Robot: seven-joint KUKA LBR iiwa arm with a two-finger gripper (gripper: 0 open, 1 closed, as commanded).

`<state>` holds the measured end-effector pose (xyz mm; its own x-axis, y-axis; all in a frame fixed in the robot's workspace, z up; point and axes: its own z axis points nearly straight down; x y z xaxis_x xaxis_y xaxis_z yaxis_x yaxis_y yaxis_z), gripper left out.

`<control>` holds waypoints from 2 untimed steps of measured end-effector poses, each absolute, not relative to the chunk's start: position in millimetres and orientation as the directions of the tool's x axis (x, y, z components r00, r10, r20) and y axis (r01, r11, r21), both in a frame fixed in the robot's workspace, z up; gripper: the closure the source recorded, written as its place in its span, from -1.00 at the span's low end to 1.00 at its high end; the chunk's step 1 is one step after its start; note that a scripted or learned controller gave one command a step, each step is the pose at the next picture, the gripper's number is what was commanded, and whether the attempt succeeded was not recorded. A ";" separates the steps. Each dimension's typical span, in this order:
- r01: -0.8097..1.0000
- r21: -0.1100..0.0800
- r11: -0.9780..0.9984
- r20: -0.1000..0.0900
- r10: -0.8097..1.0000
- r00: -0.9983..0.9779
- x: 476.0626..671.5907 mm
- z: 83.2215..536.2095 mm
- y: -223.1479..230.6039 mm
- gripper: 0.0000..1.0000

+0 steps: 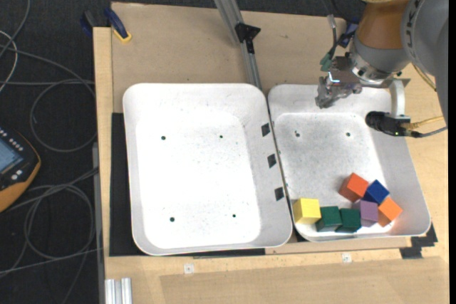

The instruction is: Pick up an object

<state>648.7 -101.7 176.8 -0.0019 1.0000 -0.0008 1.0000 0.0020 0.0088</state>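
Pincer [329,97] seemingly apart from colourful blocks [356,206]

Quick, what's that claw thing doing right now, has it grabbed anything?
Gripper: above the far edge of the right bin, nothing seen in it; open or closed cannot be told.

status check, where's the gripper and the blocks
Gripper over far edge of right bin, nothing between its fingers. Blocks clustered in that bin's near corner, untouched. Nothing between them.
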 end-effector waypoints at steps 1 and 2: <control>1.000 0.010 0.002 -0.001 1.000 -0.002 650.6 242.7 -99.5 1.00; 1.000 -0.002 0.001 0.000 1.000 -0.001 650.8 221.0 -99.0 1.00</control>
<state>650.8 -99.0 221.0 -0.0015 1.0000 -0.0001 1.0000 0.0015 -0.0024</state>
